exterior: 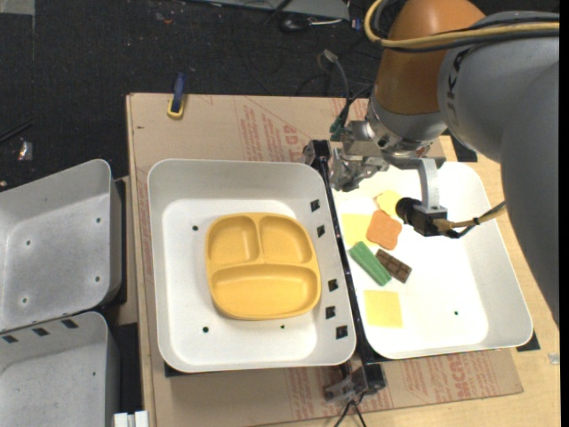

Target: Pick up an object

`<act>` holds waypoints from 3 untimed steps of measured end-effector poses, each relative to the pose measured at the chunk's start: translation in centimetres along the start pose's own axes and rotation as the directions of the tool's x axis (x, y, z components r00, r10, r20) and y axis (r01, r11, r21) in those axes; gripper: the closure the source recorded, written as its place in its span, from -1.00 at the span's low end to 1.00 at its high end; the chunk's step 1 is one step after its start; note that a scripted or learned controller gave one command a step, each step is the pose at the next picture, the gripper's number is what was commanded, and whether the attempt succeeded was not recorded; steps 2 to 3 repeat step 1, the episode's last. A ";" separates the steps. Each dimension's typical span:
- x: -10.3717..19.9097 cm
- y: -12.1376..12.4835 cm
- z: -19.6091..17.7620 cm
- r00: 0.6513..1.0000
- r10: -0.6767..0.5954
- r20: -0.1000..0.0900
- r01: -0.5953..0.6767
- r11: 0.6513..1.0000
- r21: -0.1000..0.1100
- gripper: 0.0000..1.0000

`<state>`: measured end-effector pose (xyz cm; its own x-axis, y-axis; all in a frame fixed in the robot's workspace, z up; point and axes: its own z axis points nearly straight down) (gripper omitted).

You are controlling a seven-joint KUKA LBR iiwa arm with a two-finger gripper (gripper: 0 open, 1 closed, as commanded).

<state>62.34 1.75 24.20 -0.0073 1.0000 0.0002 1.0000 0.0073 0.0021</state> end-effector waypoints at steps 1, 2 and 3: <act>5.4 0.3 1.3 1.000 -0.001 -0.001 0.001 1.000 0.002 1.00; 5.4 0.3 1.3 1.000 -0.001 -0.001 0.001 1.000 0.002 1.00; 5.4 0.3 1.3 1.000 -0.001 -0.001 0.001 1.000 0.002 1.00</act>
